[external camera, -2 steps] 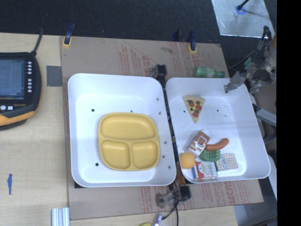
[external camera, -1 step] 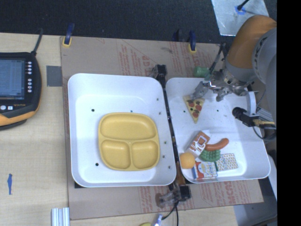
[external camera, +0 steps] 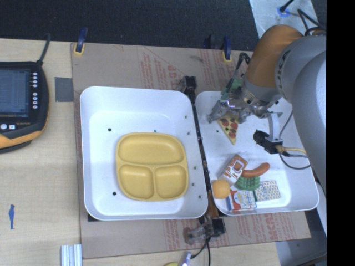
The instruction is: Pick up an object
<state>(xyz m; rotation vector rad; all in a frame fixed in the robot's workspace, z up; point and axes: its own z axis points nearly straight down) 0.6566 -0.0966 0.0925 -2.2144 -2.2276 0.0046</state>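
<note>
The two-finger gripper [external camera: 226, 114] sits low at the right white bin's [external camera: 299, 201] 11 o'clock corner, its fingers closed on the wide end of a triangular toy pizza slice [external camera: 229, 128] (tip pointing toward 5 o'clock). Toward 5 o'clock lie a brown carton [external camera: 234, 167], red sausage [external camera: 256, 170], orange ball [external camera: 221, 189] and small boxes. The left white bin [external camera: 94, 148] holds a yellow divided plastic plate [external camera: 151, 166].

Pale wooden bench [external camera: 39, 193] – brown cardboard sheet [external camera: 138, 65] clamped on it, dark floor [external camera: 138, 7] behind.
</note>
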